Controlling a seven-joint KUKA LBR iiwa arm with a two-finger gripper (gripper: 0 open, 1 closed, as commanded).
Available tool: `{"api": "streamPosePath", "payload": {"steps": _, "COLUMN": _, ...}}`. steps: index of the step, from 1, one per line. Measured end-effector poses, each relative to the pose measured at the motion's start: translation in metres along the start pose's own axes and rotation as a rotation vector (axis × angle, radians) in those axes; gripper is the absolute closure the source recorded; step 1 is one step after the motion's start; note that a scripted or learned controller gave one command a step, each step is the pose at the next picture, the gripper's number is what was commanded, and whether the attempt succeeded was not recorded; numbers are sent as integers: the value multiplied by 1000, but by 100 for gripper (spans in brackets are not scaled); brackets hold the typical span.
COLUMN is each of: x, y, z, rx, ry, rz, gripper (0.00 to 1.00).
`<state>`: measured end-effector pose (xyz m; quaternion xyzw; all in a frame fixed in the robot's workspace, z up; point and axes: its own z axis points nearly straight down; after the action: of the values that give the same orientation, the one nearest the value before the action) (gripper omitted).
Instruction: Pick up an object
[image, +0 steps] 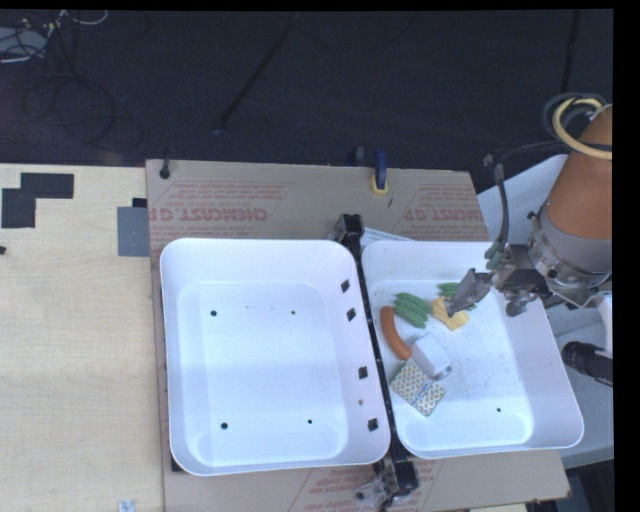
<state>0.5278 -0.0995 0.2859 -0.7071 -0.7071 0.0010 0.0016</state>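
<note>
Currently the gripper (468, 293) hangs over the right bin (520, 400), near its far edge, above a small yellow object (450, 314); whether it is gripping cannot be told. Beside the yellow object lie a green piece (410, 307), an orange cylinder (394, 332), a white block (431, 355) and a patterned packet (418, 388) — all probably light. The block looks stiff — grasp across its flat sides.

Bright, even light; soft focus, dark upper background.

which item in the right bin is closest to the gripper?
The yellow piece, right at the gripper tip. The green item, orange sausage, white block and patterned packet lie farther left and nearer the camera.
</note>
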Motion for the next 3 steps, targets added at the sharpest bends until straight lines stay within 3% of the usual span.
{"api": "streamPosePath", "payload": {"steps": 1, "x": 0, "y": 0, "z": -9, "rx": 3, "ry": 1, "rz": -1, "gripper": 100}}
{"api": "streamPosePath", "payload": {"steps": 2, "x": 80, "y": -54, "z": -37, "rx": 2, "ry": 1, "rz": -3, "gripper": 100}}
{"api": "streamPosePath", "payload": {"steps": 3, "x": 115, "y": 21, "z": -56, "rx": -4, "ry": -1, "rz": -1, "gripper": 100}}
